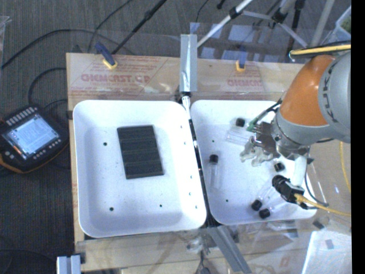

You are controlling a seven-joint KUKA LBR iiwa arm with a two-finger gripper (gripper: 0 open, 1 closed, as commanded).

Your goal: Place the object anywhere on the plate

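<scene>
Left bin (85,170): we see a shallow white tray holding one thing, a dark ribbed rectangular plate (140,151), lying flat a little above its middle and tilted slightly

Right bin (219,207): we see a second white tray pressed up beside the first, with small clear vials with black caps scattered in it

Vials: we count one black-capped vial (214,170) near the tray's left side, lying roughly along the divider; a black cap (240,121) sits near the top with a clear piece (235,136) just below it; two more caps (260,208) lie close together near the lower right corner

Arm (319,104): we see the grey arm with its orange band reaching in from the right, over the right tray

Gripper (255,150): we find it low above the middle right of the right tray, well apart from the plate; its tips blur into the clear clutter under it, so we cannot tell whether it is wide, narrow or holding a vial

Task thing: we see every vial in the right tray and none on the plate

Floor: we see a handheld control pad (29,138) with a lit screen, left of the bench
</scene>
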